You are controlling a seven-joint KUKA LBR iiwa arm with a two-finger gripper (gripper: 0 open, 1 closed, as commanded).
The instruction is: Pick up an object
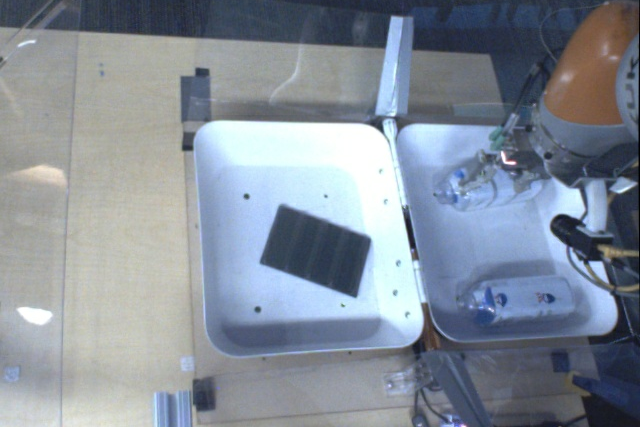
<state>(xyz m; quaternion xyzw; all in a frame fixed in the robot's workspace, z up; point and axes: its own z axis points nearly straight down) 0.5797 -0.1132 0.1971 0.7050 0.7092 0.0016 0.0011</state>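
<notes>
The gripper [500, 158] is down in the right-hand shallow white bin [430, 150], at its far side, with its fingertips against a small clear plastic bottle with a blue cap [462, 187]. How wide the jaws stand, and whether they have the bottle between them, I cannot tell; the tip is a blur of glare. The pick looks to be at the grasp stage, nothing lifted, so closing and raising are left. Nearer the front of that bin lies a second, larger clear bottle with a blue label [518, 299]. The left-hand white bin [215, 215] holds a flat dark grey ribbed rectangular pad [316, 249], lying askew.
</notes>
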